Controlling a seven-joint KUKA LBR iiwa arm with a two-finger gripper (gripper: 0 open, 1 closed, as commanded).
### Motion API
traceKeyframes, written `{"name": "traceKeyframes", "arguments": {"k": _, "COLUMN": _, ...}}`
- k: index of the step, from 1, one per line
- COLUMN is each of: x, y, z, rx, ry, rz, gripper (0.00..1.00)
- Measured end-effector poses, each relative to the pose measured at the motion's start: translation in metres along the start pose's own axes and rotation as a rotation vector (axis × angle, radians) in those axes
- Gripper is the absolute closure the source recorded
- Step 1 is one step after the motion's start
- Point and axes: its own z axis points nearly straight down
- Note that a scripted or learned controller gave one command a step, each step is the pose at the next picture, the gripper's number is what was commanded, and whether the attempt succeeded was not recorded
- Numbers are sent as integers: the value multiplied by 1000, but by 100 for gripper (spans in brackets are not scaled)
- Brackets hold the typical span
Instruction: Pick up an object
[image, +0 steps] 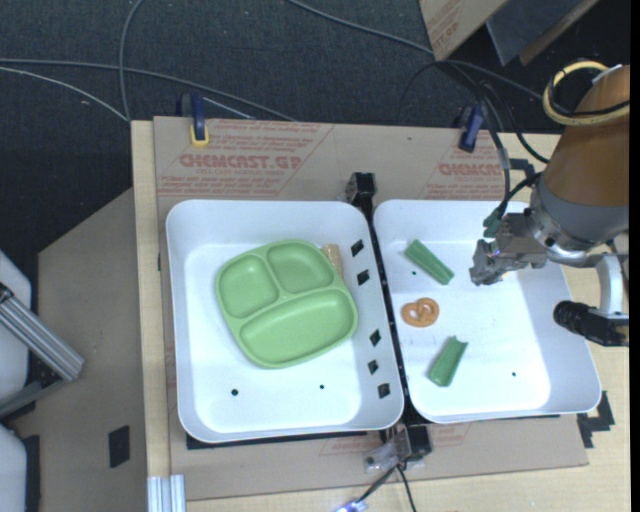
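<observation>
1. Dark carpet with loose cables surrounds the bench (300, 150), a cardboard-topped surface carrying two white bins side by side — the left bin (200, 330) and the right bin (540, 385).
2. My gripper (487, 268) hangs at the right of the frame over the upper part of the right bin; from this angle I cannot tell how it is set, and I see nothing in its hold.
3. The candidates lie in the right bin: a green block (429, 261) just to the left of the gripper, an orange pretzel-shaped piece (421, 312) below that, and a second green piece (447, 361) lower still. A green divided plate (287, 303) sits in the left bin.
4. Risk — the nearest block lies at a slant, so a descent that is not lined up with it could, I judge, nudge it away rather than close around it.
5. Risk — the pretzel looks thin and flat; I would expect it to slip out.
6. Room: the three pieces are apart from each other, with bare floor to the right; the divider between the bins (380, 300) is near the block's left.
</observation>
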Motion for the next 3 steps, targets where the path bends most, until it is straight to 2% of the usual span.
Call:
{"name": "traceKeyframes", "arguments": {"k": 1, "x": 54, "y": -17, "z": 0, "rx": 2, "ry": -1, "rz": 2, "gripper": 100}}
{"name": "traceKeyframes", "arguments": {"k": 2, "x": 101, "y": -23, "z": -6, "rx": 1, "ry": 0, "rz": 1, "gripper": 100}}
{"name": "traceKeyframes", "arguments": {"k": 3, "x": 161, "y": -29, "z": -6, "rx": 0, "ry": -1, "rz": 1, "gripper": 100}}
